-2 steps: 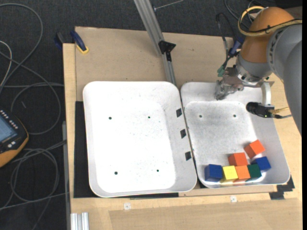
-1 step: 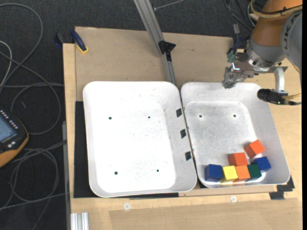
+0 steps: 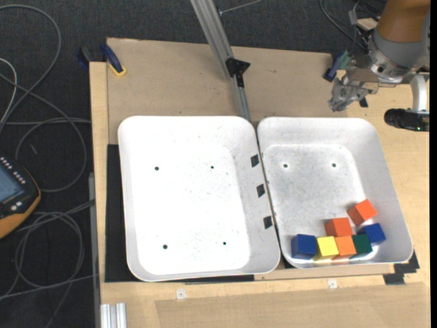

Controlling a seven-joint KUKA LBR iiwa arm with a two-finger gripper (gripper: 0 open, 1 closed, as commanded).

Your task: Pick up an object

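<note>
Gripper above right bin's far edge | fingers unclear | 7 blocks untouched

I find no text, label, brand, number or sign that I can read anywhere in my view. The handheld pad at the left edge shows a lit screen and small buttons, but whatever is on them is too small and blurred for me to make out.
</note>
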